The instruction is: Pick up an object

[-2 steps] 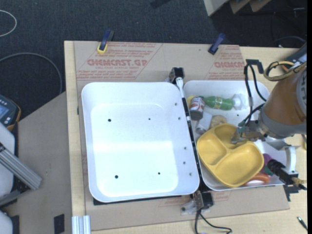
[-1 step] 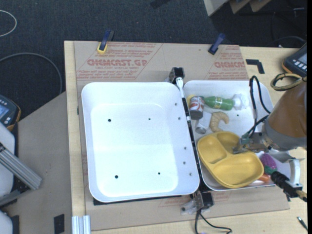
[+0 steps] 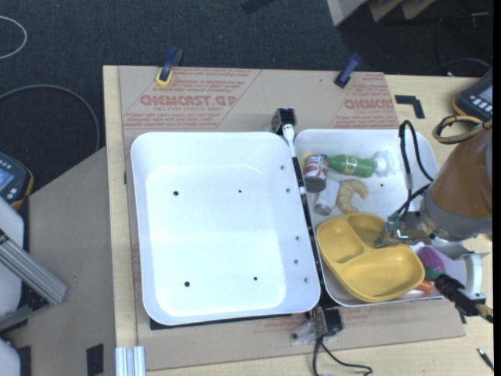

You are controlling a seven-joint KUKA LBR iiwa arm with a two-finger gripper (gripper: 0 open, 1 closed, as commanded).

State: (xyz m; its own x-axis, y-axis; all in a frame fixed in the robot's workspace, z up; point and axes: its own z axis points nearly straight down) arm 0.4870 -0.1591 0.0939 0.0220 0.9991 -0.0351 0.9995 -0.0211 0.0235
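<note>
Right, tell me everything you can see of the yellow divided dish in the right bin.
The yellow dish looks like smooth plastic, rounded, with a raised ridge splitting it into a smaller upper compartment and a larger lower one. It lies open side up, slightly tilted, in the near half of the right bin, its lower edge resting over the bin's front rim. The gripper is at its right edge. A purple item and something orange sit against its right side.

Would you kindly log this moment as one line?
arm: over right white bin | tool: at yellow divided plastic plate rim | grasp: unconfirmed
</note>
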